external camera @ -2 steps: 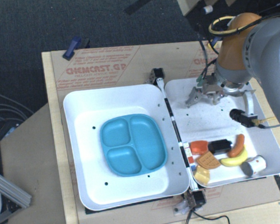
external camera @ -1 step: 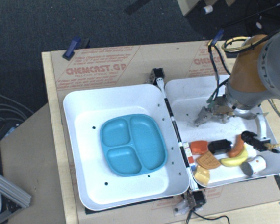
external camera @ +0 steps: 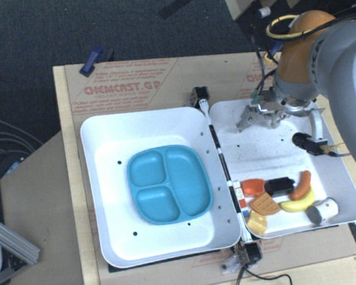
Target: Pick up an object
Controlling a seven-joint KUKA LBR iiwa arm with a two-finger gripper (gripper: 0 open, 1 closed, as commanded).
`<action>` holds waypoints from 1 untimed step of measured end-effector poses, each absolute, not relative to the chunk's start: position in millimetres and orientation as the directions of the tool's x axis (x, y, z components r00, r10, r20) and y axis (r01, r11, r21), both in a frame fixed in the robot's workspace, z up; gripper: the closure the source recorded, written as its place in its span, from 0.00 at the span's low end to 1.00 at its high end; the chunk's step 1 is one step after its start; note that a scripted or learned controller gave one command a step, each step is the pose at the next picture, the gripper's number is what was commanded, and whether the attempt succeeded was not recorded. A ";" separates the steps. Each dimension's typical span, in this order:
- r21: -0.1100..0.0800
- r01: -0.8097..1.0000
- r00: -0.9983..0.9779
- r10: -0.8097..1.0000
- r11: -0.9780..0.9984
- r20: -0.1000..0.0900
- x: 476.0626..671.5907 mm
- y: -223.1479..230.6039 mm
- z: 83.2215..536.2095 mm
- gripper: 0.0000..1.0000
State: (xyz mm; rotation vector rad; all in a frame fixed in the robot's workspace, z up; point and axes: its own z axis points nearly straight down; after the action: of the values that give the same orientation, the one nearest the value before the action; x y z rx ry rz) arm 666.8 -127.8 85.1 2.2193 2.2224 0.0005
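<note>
My gripper (external camera: 260, 121) hangs low over the far end of the right bin (external camera: 272, 148), below the orange band of the wrist. It is open, with bare white bin floor showing between its fingers. The loose objects lie at the bin's near end, well apart from the gripper: an orange-red piece (external camera: 252, 186), a black block (external camera: 279, 185), a reddish sausage (external camera: 302, 184), a yellow banana (external camera: 300, 204), a tan cracker (external camera: 265, 205), a pale yellow piece (external camera: 257, 224) and a grey-white cylinder (external camera: 322, 211).
The left bin (external camera: 103, 146) holds a blue divided plate (external camera: 168, 183). A black clip (external camera: 199, 96) sits at the far end of the rim between the bins. A black part of the arm (external camera: 308, 143) reaches over the right bin's right side.
</note>
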 end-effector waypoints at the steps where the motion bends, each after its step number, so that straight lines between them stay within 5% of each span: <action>1: 0.003 1.000 0.000 1.000 0.000 -0.002 667.2 -155.7 178.0 0.00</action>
State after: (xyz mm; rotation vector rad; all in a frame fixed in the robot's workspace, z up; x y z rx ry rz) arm 667.2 -155.7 178.0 2.2191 2.2194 0.0015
